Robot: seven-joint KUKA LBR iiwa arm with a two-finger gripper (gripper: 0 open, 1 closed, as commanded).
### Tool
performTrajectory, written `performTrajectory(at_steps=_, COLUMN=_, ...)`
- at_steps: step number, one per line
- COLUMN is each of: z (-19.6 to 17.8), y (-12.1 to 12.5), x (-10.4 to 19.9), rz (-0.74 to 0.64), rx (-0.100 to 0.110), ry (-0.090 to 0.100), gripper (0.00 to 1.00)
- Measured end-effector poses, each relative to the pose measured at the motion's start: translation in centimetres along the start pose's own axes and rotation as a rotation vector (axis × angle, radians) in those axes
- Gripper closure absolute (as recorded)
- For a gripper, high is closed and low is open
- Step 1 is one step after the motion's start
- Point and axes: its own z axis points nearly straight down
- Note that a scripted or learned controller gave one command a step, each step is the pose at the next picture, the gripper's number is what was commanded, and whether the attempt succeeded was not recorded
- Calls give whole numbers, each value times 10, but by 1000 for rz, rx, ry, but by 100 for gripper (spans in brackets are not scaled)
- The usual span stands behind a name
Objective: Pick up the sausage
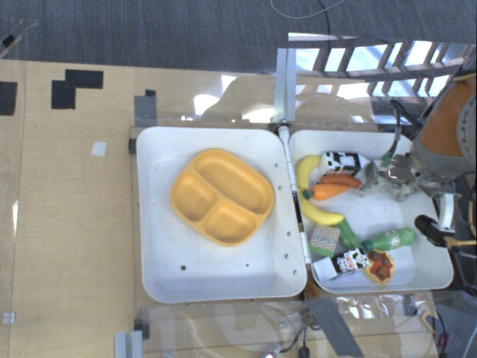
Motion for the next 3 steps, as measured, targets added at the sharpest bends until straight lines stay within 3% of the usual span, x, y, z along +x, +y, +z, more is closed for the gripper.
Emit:
performTrajectory(at_steps=1, z=-1, y=-9, x=65, rz=144, rx=-4, ry=-2, gripper=0)
performTrajectory(at_steps=2, z=-1, y=-9, x=65, rz=143, rx=-4, ry=-3, gripper=0)
performTrajectory(at_steps=3, z=-87, y=-10, x=12, rz=33, rx=3, ry=-3, gripper=0)
